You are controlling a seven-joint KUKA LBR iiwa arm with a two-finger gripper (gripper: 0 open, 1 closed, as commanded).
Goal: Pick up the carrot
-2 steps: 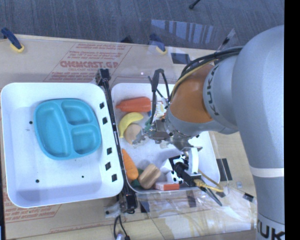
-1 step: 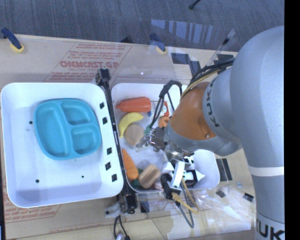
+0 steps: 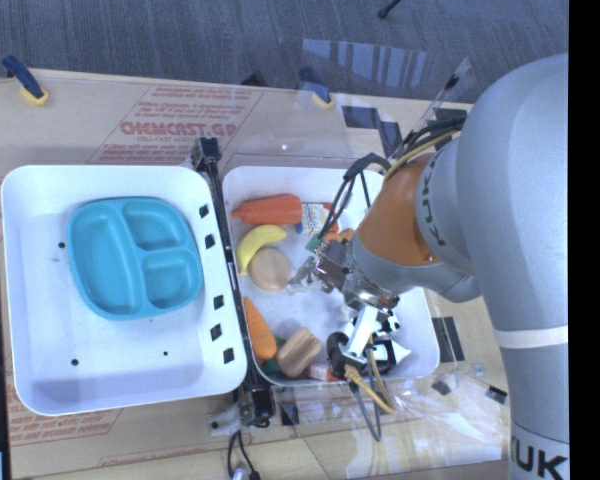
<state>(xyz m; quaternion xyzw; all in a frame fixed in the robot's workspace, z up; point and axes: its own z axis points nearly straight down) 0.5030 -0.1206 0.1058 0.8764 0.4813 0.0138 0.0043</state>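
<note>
1. Left bin (image 3: 20, 268): white, shallow; holds a blue divided plate (image 3: 135, 256)
2. Right bin (image 3: 280, 180): white, set just beside the left bin; holds the toy food listed below
3. Carrot (image 3: 260, 330): orange, tapered; lies along the right bin's left wall in its near-left part, thin end pointing to the far side, thick end close to the loaf; apart from the gripper
4. Loaf (image 3: 298, 352): tan block at the bin's near edge
5. Banana (image 3: 258, 243): yellow, curved, beyond the carrot
6. Ball (image 3: 270, 268): beige, touching the banana's inner curve
7. Long item (image 3: 268, 209): orange-red, lying by the far wall
8. Arm (image 3: 500, 188): grey with an orange band, reaching in from the right over the right bin
9. Gripper (image 3: 318, 268): over the middle of the right bin, just right of the ball; how wide the jaws stand cannot be made out
</note>
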